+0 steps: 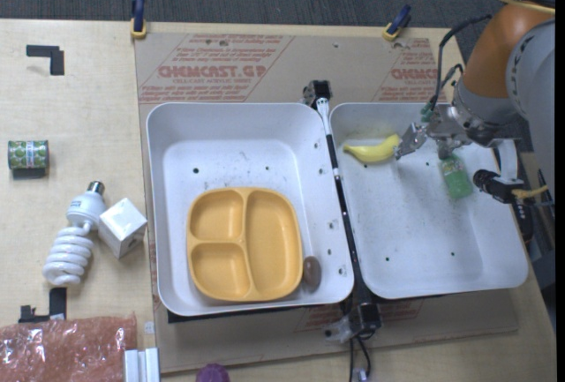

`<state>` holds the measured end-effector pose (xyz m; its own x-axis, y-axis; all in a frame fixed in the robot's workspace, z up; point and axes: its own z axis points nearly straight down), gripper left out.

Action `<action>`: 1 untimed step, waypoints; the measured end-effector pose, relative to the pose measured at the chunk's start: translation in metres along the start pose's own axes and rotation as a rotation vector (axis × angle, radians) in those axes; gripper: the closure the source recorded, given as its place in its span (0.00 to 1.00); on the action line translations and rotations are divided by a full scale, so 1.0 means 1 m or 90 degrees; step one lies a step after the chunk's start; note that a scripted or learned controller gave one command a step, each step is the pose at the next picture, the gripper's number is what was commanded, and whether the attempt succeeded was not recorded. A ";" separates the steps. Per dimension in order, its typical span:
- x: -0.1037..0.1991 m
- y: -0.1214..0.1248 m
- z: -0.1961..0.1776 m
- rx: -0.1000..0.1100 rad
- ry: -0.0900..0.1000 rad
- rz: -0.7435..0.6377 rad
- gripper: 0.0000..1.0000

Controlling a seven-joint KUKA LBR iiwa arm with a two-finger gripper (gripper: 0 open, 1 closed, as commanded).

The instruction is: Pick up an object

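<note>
The arm is reaching in over the right bin (494, 270), and its end effector (411, 140) is hanging low at the bin's far end, just beside the tip of the banana (372, 149); whether it is spread or pressed together I cannot tell from here. The banana is lying near the divider between the two bins, and a small green object (457, 180) is resting near it under the wrist. Nothing seems to be gripped yet. To my eye the risk is a glancing contact: coming at the curved tip instead of the middle, the tool is likely to nudge the banana sideways against the bin wall, or close on air. The yellow divided plate (246, 243) is sitting in the left bin (168, 151), well apart.
</note>
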<state>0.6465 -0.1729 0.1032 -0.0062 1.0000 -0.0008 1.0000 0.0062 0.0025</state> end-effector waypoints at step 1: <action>0.062 -0.074 0.011 0.002 0.000 0.004 0.00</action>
<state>0.5722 -0.1111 0.0924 0.0003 1.0000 -0.0004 1.0000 -0.0003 -0.0004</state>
